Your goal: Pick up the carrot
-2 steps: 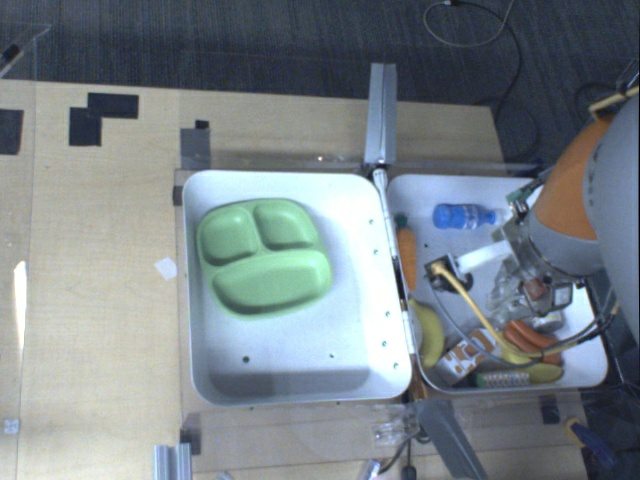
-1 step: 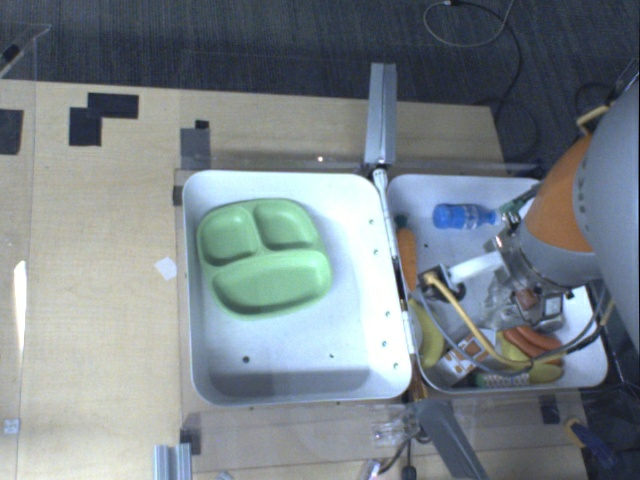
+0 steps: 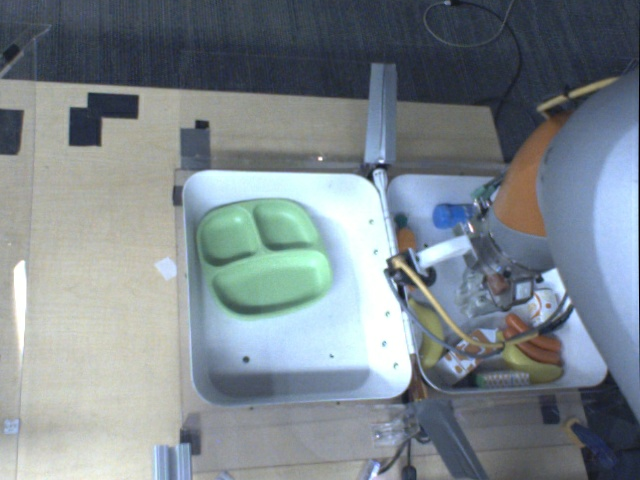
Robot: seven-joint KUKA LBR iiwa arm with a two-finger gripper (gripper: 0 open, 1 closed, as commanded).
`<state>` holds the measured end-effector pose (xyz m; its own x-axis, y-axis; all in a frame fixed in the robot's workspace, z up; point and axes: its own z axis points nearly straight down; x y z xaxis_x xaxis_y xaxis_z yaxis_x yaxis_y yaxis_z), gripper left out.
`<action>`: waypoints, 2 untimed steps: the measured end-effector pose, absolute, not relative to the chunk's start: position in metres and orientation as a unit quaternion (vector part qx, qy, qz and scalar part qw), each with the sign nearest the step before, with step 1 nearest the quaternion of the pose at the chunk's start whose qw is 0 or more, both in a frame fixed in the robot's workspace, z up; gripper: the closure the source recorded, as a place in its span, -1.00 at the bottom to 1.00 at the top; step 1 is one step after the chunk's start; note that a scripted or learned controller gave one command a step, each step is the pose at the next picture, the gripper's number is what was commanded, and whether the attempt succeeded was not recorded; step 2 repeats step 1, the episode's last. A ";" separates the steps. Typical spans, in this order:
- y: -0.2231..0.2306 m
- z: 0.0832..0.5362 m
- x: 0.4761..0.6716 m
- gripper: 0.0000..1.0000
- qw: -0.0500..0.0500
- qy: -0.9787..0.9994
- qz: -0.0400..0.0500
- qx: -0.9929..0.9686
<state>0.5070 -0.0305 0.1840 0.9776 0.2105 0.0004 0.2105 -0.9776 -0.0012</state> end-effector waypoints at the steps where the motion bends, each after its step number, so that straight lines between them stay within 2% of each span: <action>1: 0.013 0.201 0.488 1.00 0.001 -0.133 0.000 -0.991; 2: 0.013 0.201 0.488 1.00 0.001 -0.133 0.000 -0.991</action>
